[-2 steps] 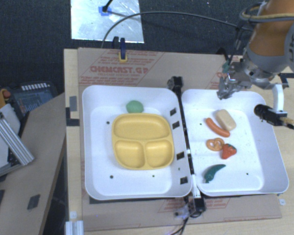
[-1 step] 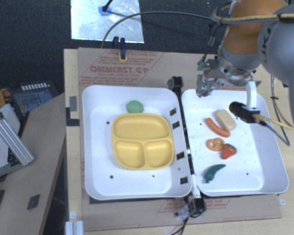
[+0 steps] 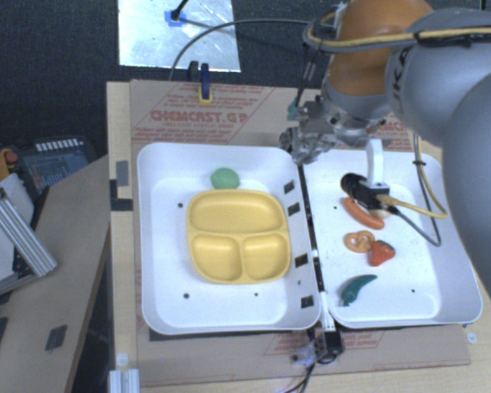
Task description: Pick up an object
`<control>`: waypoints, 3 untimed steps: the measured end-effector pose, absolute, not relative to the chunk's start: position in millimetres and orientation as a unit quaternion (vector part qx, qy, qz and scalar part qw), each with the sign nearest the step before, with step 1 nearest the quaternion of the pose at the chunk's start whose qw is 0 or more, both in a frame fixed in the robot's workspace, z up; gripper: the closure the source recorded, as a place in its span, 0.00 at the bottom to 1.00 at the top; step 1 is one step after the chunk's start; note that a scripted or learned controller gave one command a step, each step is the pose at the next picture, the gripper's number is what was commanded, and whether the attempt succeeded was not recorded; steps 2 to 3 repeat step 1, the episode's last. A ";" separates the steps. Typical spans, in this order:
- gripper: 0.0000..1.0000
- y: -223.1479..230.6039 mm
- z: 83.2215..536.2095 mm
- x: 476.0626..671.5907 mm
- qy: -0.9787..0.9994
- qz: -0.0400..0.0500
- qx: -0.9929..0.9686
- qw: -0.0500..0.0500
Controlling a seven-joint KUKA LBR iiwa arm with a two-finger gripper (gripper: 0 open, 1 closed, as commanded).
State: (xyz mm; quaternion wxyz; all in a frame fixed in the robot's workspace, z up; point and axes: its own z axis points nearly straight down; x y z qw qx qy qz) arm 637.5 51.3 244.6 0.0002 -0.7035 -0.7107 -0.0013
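Cardboard (image 3: 229,352): brown sheet under both bins, its front strip closest to the lens.
Writing: red print on the cardboard's back strip reads "CHEMCAST", and the letters after it are not clear.
Keypad box (image 3: 53,166): dark, on the side table at far left; its labels are too small to read.
Foil sheet (image 3: 176,19): silver, at the back left, well apart from the bins.
Clip (image 3: 204,84): yellow and blue, on the cardboard's back edge.
Left bin (image 3: 159,289): white and shallow.
Green lump (image 3: 225,178): small, round and pale green, at the back of the left bin, touching the tray's far rim.
Tray (image 3: 236,236): yellow with rounded corners, one long compartment behind and two smaller ones in front, in the middle of the left bin.
Gripper (image 3: 309,147): dark metal, above the back end of the seam between the bins, with nothing seen in it.
Grip state: cannot tell whether open or closed.
Right bin (image 3: 430,281): white, touching the left bin.
Sausage (image 3: 364,213): orange-red and slanted, toward the back of the right bin.
Pretzel (image 3: 360,241): small and orange-brown, just in front of the sausage.
Strawberry (image 3: 382,253): red, just beside the pretzel on its right.
Pepper (image 3: 356,287): dark green and curved, nearest the front of the right bin.
Arm (image 3: 450,72): grey and bulky, entering from the right; its orange band (image 3: 376,23) sits over the wrist, which points down at the bins' back edge.
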 end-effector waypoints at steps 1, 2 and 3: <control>1.00 105.7 248.6 640.0 -0.710 -0.002 -0.704 0.000; 1.00 105.7 248.6 640.0 -0.710 -0.002 -0.704 0.000; 1.00 105.7 248.6 640.0 -0.710 -0.002 -0.704 0.000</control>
